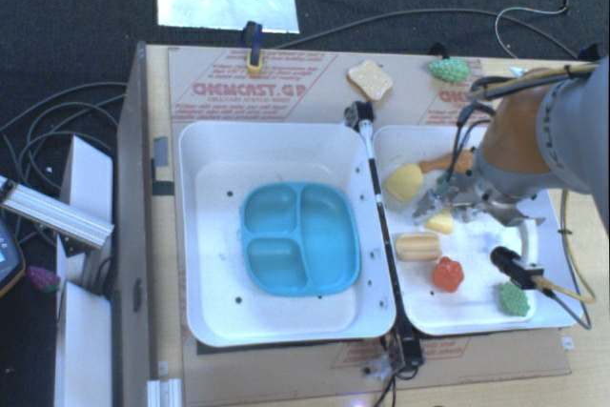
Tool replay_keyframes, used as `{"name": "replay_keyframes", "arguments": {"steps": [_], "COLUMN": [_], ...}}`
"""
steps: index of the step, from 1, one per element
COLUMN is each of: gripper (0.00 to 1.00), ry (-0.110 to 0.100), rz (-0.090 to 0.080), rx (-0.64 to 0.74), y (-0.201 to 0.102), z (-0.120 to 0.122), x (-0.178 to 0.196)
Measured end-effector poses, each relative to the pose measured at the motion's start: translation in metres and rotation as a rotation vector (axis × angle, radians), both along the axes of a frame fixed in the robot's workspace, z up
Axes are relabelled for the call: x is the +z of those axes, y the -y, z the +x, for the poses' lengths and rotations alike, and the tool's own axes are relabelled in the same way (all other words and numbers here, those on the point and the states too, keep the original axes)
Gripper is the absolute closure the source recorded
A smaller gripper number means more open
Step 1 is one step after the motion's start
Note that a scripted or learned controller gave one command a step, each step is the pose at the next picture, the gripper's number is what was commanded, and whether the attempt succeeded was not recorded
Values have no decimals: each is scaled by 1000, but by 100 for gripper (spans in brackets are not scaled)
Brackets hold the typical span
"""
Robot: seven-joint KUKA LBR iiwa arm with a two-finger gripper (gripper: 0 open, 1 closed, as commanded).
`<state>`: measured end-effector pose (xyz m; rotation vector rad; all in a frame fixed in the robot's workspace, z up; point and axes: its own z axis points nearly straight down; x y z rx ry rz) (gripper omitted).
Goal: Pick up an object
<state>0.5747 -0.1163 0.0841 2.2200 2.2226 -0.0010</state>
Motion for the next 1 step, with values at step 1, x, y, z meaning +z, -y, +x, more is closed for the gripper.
{"name": "replay_keyframes", "arguments": {"steps": [1], "gripper": [100], "ry": [3], "rz": [1], "rx": [1], "y": [-1], "z": [1], "x": [11]}}
